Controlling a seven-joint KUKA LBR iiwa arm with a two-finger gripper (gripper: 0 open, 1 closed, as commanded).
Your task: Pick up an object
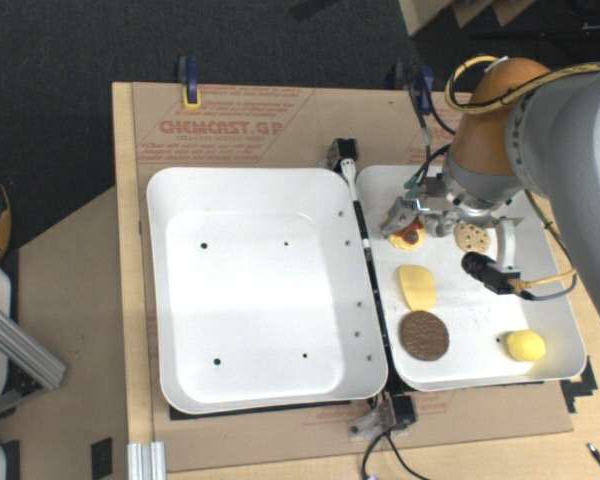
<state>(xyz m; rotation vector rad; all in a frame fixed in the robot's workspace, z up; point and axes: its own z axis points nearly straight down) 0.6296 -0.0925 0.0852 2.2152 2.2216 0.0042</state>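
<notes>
Bench: a brown cardboard-covered board (230, 118) printed with red lettering is seen under both bins; a blue clamp (189, 70) is fixed at its far edge.
Left bin: a shallow white plastic bin (180, 298) with rounded corners; four small dark dots are noted on its floor.
Divider: a black strip (363, 243) is seen where the two bins meet.
Right bin: a second shallow white bin (460, 368), partly covered at its far end by the arm.
Contents, left to right: a small red-and-yellow object (410, 235) lies at the far end, just under the gripper; nearer, a pale yellow oblong block (416, 286); just below it, a round dark brown disc (423, 335); a tan perforated round piece (471, 236) close by the wrist; a yellow lemon-shaped object (525, 346) at the near right corner.
Gripper: the metal two-finger gripper (404, 218) is held low over the red-and-yellow object; whether it is open or closed cannot be told.
Arm: a grey arm with an orange band (500, 118) enters from the right.
Hard to make out: a black part with cable (488, 272) is seen below the wrist, its nature unclear.
</notes>
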